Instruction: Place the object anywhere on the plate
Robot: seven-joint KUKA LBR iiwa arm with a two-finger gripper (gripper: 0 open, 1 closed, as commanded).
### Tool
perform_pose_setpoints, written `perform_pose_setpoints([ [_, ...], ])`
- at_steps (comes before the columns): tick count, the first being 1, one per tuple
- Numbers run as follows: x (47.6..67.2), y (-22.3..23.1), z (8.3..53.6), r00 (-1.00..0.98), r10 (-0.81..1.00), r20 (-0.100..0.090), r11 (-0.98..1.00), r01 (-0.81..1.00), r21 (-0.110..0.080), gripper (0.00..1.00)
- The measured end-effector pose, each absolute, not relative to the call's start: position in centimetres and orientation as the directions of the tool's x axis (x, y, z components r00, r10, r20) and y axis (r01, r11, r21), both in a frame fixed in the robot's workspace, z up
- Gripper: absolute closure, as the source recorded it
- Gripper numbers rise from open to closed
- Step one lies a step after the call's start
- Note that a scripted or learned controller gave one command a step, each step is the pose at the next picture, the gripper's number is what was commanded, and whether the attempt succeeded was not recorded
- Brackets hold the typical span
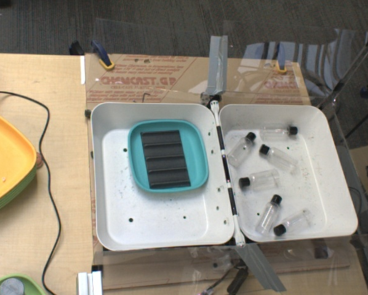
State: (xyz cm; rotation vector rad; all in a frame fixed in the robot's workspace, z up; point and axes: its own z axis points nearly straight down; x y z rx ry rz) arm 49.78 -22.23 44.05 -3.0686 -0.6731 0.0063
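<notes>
Camera view looks down on a wooden worktop (36, 78) carrying a left bin (110, 214) and a right bin (332, 165), touching along a hinged middle seam. In the left bin a teal plate (199, 158) sits towards the back, and a dark ribbed block (165, 158) lies on it and covers most of its floor. The task's things, six small clear vials with black caps, lie scattered in the right bin, all apart from the plate: one at the back (282, 130), two near the seam (240, 147) (258, 179), one in the middle (277, 157), and two towards the front (269, 212) (293, 221). Their glass bodies nearly vanish against the white floor, so the caps show best and the outlines are hard to trace. Whether the gripper is open or closed cannot be told. Behind the bins lies printed cardboard (172, 78), its lettering partly washed out by glare. A yellow dish (5, 158) is cut off by the left edge, a black cable (48, 165) runs beside it, and a green item (8, 286) is clipped at the bottom corner.
</notes>
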Motion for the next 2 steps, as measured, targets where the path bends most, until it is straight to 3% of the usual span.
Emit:
perform_pose_setpoints([
  [1, 49.2, -22.24, 43.94, 0.958, 0.287, -0.007, -0.958, 0.287, -0.002, 0.0],
  [2, 49.93, -22.25, 43.99, 0.979, 0.202, -0.005, -0.979, 0.202, -0.001, 0.0],
])
